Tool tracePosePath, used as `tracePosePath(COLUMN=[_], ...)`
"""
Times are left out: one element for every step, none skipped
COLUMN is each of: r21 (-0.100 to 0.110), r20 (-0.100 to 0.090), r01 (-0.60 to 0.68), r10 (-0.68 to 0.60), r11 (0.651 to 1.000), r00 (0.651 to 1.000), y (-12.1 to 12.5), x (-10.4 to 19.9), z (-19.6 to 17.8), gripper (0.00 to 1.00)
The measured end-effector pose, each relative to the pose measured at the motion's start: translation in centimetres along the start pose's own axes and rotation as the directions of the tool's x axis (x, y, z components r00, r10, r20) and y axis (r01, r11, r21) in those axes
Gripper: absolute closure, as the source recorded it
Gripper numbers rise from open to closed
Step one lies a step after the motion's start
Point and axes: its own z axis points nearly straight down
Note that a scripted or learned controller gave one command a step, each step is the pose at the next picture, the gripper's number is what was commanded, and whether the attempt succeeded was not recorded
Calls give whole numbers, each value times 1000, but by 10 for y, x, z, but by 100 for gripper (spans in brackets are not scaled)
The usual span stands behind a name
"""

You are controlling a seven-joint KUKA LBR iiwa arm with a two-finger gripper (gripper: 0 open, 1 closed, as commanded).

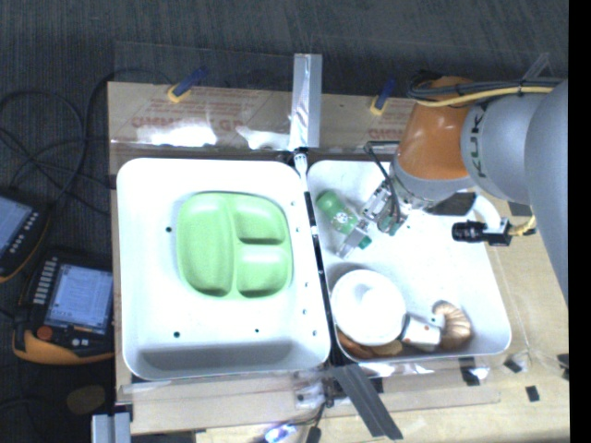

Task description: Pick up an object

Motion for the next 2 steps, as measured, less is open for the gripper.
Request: tracePosePath(r21=[-5, 10], r20=[4, -8], r01=[-3, -275], r10=[3, 275], r11=[1000, 961], r00=[1000, 961], y=[1, 66], x=[-2, 16], z=[-12, -122], gripper=[100, 100])
